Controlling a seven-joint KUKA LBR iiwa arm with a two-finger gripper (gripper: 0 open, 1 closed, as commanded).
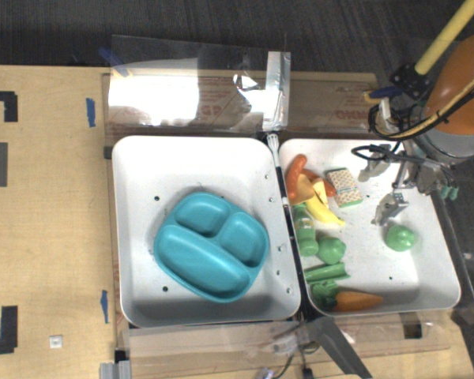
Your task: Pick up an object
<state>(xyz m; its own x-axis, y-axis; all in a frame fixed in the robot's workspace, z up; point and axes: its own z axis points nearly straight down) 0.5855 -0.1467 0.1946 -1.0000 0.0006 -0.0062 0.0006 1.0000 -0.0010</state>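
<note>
Camera view: gripper (392,208) low in right bin (426,287), fingers slightly parted, gripping nothing, just above green round toy (400,238). Other toy food piled along bin's left wall; teal divided tray (212,245) in left bin (134,212).

A tan desk (39,235) carries two white bins: the left bin (134,172) touching the right bin (438,287).

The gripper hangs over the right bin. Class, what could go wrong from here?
1. The gripper sits just above a round green fruit; it might roll aside when touched.
2. The other toys, like the carrot and banana, crowd the bin's left wall, so a grasp there could catch neighbours.
</note>
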